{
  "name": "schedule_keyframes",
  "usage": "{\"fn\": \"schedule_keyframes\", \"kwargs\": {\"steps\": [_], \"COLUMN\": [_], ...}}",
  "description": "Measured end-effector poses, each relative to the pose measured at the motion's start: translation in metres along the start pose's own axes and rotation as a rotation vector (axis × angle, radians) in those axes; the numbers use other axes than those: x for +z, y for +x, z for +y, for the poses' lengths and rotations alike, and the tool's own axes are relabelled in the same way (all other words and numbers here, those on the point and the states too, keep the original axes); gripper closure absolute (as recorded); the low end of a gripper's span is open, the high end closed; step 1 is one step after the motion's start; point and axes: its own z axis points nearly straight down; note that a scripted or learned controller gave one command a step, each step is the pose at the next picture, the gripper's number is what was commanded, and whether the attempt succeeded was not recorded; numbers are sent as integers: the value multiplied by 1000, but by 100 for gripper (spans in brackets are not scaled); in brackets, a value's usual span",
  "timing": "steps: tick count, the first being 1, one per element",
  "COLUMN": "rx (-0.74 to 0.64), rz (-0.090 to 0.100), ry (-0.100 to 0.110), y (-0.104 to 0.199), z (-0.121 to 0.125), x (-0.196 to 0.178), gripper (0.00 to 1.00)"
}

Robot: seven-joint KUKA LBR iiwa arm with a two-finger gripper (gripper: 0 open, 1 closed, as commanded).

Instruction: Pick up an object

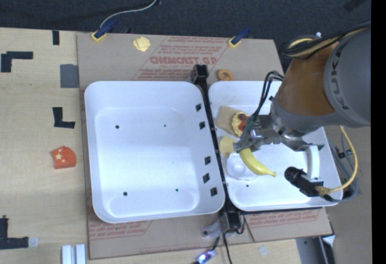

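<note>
In the right-hand bin, the claw hangs low over a small cluster of objects near the divider between the two bins. Whether the claw is wide or narrow cannot be told from this vantage; the wrist housing covers much of it. Nothing is visibly held between its tips.

Just below the claw lies a yellow banana, slanting down and away toward the bin's middle, its upper end right at the claw's tips; contact cannot be confirmed. Beside the banana, on the divider side, sits a white rounded object, touching or nearly touching the fruit. Above the claw, toward the far wall of the bin, rests a tan block-like item with a small red and yellow piece against it. A pale yellow item lies between the tan piece and the white object, against the divider.

The grey arm with its orange band enters behind the claw, from the bin's outer side. A black cylindrical fitting with a yellow cable hangs below the wrist.

Well away from the claw, across the divider, stands the left bin. Beyond it on the bench lies a red object. On the cardboard sheet past the bins lie a small yellow object and an orange ring.
</note>
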Motion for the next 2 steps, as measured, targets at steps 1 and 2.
{"fn": "schedule_keyframes", "kwargs": {"steps": [1,2], "rx": [3,0], "rz": [-1,-1], "ry": [9,6], "y": [52,123], "z": [-29,13], "x": [-19,-26], "gripper": [100,100]}}
